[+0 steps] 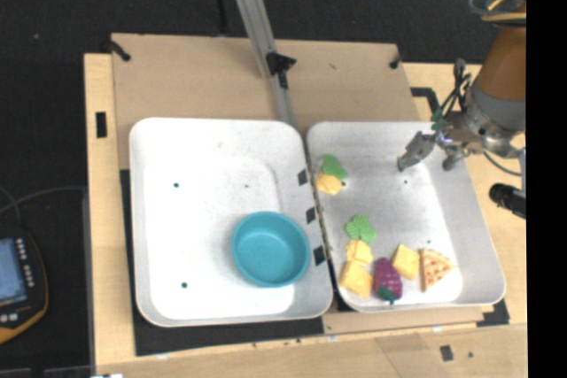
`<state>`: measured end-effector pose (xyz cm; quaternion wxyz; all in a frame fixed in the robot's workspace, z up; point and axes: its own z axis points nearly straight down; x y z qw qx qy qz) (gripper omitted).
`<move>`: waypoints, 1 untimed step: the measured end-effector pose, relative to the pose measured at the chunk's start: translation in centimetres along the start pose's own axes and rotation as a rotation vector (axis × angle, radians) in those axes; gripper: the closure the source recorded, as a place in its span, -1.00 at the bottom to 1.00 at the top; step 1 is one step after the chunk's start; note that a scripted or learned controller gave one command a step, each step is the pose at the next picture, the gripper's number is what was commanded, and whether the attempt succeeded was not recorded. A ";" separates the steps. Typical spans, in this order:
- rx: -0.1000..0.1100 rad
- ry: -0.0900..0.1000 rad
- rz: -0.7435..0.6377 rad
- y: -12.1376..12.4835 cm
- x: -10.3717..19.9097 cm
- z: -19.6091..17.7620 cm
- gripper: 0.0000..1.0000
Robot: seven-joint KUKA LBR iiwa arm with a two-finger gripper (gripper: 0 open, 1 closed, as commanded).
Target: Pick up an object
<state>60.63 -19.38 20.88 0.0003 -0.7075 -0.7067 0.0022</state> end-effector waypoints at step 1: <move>-0.002 0.001 0.000 -0.5 0.3 4.3 -1.00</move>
